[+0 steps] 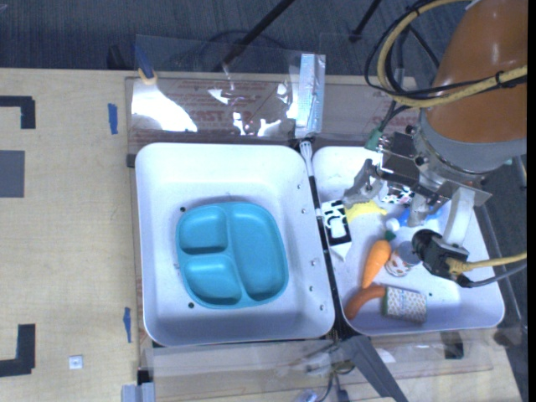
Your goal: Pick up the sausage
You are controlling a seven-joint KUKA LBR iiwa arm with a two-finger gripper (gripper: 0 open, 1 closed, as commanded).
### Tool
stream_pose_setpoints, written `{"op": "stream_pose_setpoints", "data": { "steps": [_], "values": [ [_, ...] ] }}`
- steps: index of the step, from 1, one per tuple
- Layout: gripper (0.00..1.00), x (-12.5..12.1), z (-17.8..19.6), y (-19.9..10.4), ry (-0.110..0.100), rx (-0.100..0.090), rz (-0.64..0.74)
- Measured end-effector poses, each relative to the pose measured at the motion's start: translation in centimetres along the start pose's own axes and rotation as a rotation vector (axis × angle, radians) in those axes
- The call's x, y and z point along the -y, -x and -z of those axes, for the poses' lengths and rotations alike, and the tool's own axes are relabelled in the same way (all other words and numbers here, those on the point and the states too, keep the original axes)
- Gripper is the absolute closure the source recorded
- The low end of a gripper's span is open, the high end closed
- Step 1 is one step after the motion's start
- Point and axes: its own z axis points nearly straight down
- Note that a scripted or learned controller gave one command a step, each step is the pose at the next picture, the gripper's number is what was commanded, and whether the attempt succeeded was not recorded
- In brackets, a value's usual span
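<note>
Pincer (368,189) first: hanging over the rear half of the right bin (490,304), above a yellow item (367,212) and a small blue one (394,223), carrying nothing visible; not managing to tell from this slant whether spread or pressed together, with the wrist and cabling covering much of it. Judging the step in hand as the approach, with the grasp not yet made. Lying well forward of the pincer, in the front left part of that bin close to the wall shared with the left bin (151,224): the sausage (362,301), an orange-brown, slightly bowed piece. Running its long axis on a diagonal, from a low end near the front-left corner up and rightward to an end touching or just beside a speckled cylinder (405,303) lying on its side. Pointing down at the sausage's upper flank, apparently from just above: the narrow tip of the carrot (377,260). Doing this step well probably meaning travelling toward the front of the bin, turning the wrist so as to be closing across the short width instead of along the diagonal, and coming down over the middle of the bow, away from both the cylinder end and the carrot tip. Watching for a mistaken grab at the carrot, being similar in colour and sitting nearer, and for a clip against the bin wall while descending. Expecting some rolling or sliding on the smooth white floor, so favouring a low, centred closing.
</note>
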Motion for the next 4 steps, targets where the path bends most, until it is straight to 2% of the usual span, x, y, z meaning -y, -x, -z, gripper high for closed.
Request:
{"op": "stream_pose_setpoints", "data": {
  "steps": [1,2,3,4],
  "values": [
    [0.00,2.2,3.1,-10.5,0.000,0.001,-0.393],
    [0.00,5.8,-8.6,-15.4,-0.003,0.001,-0.492],
    [0.00,3.3,-0.9,-8.9,0.002,-0.001,-0.751],
    [1.00,3.1,-0.1,-9.0,0.003,0.002,-0.753]
  ]
}}
